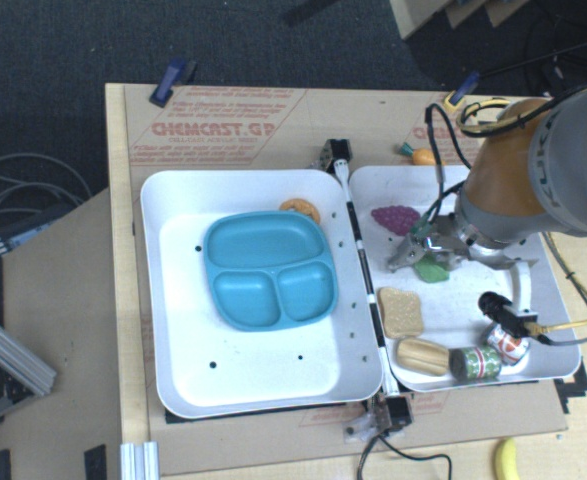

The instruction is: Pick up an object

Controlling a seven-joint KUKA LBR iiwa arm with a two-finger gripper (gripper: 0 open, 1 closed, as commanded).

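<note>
In the right bin (563, 298), the end effector (420, 248) sits low among the toy food, its tip between the purple grape cluster (395, 217) and a small green item (432, 269), just beside both. Whether it is wide or narrow I cannot tell; nothing visibly sits in it. This looks like the reach-and-grasp step, with no object lifted yet. A cracker-like slice (401, 311), a bread roll (422, 356) and a can (476, 363) lie nearer the front wall. The next move calls for settling over one item, closing on it, then rising straight.
</note>
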